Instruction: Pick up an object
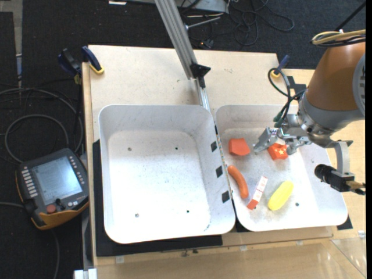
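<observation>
Camera view: 2 white bins on the desk point(145, 74). Left bin point(116, 121) has no loose objects I can make out. Right bin point(331, 211) holds 4 items: orange block point(239, 147) near the divider, small red-orange piece point(278, 151) just right of it, orange sausage-shaped item point(238, 180) lying along the divider side, yellow oblong point(280, 195) toward the front. A small white-and-red stick point(257, 192) lies between the sausage and the yellow one.

Gripper point(278, 142) is down over the right bin, directly at the small red-orange piece. Fingers look spread, 1 to each side of it, and the piece sits low between the tips. Can't tell whether the pads touch it. Reads as released, not clenched on anything.

Progress, my read: approach done, target picked (the red-orange piece), gripper in place around it. Not done: closing, lifting, clearing the bin. Piece appears to rest on the bin floor, so nothing is picked up yet. The other items lie apart from the gripper, so closing here shouldn't catch them; orange block is the nearest neighbour.
</observation>
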You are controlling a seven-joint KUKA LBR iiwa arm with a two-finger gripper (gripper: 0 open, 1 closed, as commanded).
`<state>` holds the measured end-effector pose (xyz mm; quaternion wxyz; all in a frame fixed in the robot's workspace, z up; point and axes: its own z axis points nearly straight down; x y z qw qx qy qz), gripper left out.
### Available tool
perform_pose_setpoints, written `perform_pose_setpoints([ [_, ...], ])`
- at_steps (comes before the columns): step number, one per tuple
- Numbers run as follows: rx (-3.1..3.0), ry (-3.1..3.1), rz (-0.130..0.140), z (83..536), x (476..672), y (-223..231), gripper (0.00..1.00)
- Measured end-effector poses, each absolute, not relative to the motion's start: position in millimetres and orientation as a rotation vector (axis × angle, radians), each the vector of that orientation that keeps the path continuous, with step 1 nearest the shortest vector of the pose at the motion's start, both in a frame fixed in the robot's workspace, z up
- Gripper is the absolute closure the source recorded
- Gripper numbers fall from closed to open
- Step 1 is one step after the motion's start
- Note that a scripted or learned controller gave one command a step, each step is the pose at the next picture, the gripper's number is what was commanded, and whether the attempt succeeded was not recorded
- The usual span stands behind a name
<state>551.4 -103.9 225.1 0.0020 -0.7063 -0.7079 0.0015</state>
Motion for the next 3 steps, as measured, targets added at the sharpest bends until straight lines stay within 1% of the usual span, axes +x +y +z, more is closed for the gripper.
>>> perform_pose_setpoints([
  [1, -2.221, -2.221, 0.000, 228, 552.3, -104, 0.00],
  [2, -2.220, -2.218, 0.005, 184, 554.6, -103, 0.00],
  [3, -2.221, -2.215, 0.006, 126, 548.4, -111, 0.00],
])
